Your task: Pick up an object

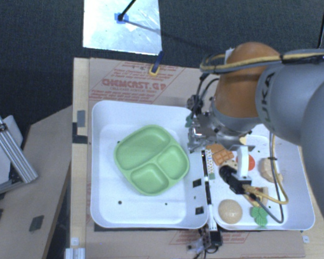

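My gripper [196, 136] hangs over the divider between the two bins, at the left bin's right rim, with the grey arm and its orange band above it. Just right of it, in the right bin [304, 212], lies an orange waffle-like piece [221, 155]. Further right are a red piece [251, 163] and a beige lump [267, 169]. A round beige bun [230, 211] and a small green piece [260, 215] lie near the right bin's front edge. Nothing shows between the gripper's tips.
A green three-part plate [151, 159] lies in the middle of the left bin [101, 204]. Both bins rest on a cardboard sheet [132, 81]. A metal frame [9, 151] stands off the bench at far left.
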Controlling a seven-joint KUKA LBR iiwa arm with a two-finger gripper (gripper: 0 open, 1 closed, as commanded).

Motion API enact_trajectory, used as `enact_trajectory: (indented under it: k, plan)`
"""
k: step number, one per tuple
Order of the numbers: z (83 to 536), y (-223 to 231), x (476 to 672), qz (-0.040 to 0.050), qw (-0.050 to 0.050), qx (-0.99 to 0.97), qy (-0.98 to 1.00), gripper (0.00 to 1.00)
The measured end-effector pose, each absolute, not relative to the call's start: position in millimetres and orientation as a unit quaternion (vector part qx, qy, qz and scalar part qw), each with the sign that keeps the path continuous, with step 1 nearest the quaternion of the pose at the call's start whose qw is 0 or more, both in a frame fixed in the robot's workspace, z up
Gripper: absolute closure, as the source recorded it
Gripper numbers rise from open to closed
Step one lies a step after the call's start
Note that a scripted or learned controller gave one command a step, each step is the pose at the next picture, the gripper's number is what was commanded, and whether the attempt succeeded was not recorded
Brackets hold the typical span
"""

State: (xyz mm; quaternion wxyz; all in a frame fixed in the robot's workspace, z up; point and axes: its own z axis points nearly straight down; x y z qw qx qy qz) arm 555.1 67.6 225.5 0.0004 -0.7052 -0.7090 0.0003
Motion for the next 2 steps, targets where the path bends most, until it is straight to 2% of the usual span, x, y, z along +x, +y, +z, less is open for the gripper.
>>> enact_trajectory:
  k: [1, 2]
  plan:
    - [217, 74, 568.0, -0.0008, -0.001, -0.705, -0.709, 1.0]
    - [232, 73, 553.9, -0.0005, 0.0, -0.706, -0.708, 1.0]
